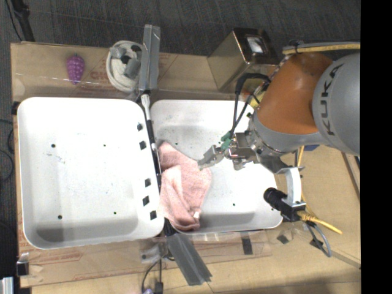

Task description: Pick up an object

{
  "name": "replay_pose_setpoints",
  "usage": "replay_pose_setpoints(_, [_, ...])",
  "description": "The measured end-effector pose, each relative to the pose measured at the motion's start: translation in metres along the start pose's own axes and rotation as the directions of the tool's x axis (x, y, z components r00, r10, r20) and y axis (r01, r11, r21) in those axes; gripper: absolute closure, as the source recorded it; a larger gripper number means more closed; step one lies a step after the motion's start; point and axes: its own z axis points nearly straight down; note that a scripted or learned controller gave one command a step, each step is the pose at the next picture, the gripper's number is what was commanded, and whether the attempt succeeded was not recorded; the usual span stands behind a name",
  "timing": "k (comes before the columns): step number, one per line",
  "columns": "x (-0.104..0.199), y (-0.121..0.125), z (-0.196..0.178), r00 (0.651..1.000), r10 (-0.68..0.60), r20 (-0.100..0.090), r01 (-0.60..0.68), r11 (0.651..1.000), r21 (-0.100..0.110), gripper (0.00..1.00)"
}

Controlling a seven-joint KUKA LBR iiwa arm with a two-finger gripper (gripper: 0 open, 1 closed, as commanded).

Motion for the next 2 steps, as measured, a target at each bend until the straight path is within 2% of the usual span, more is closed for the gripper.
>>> replay_pose_setpoints(1, [-0.023, 0.018, 0.157, 0.984, -0.179, 0.001, 0.179, 0.984, -0.002, 0.0])
replay_pose_setpoints(2, [0.014, 0.037, 0.057, 0.998, -0.056, 0.001, 0.056, 0.998, -0.003, 0.0])
